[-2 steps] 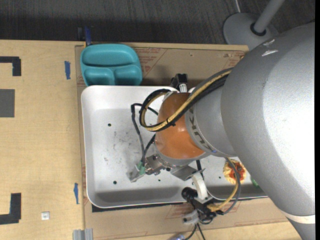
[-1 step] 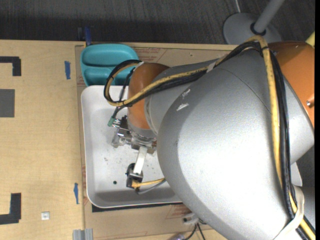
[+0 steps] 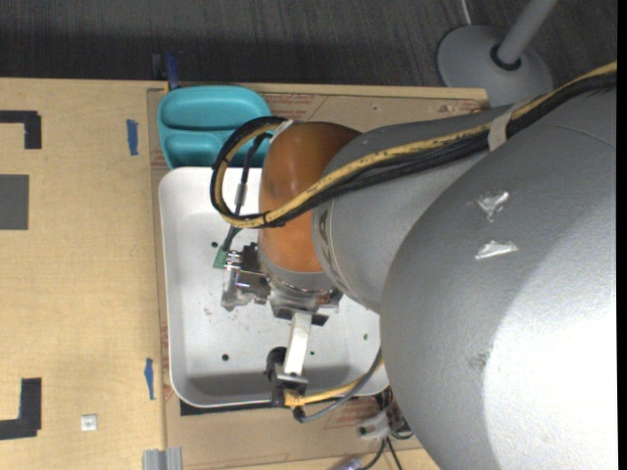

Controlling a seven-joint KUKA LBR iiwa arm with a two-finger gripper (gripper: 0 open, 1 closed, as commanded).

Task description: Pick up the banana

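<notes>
Looking left to right, white bin [image 3: 186, 292] with bare speckled floor, teal container [image 3: 211, 116] beyond its far rim, gripper [image 3: 240, 287] low inside the bin, grey arm [image 3: 470, 262] covering the right, banana hidden.

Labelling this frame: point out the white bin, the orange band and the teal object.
white bin [image 3: 188, 262]: camera view, bare floor near its left wall.
orange band [image 3: 294, 179]: camera view, upper curved face above the wrist.
teal object [image 3: 206, 116]: camera view, top surface behind the bin.
</notes>
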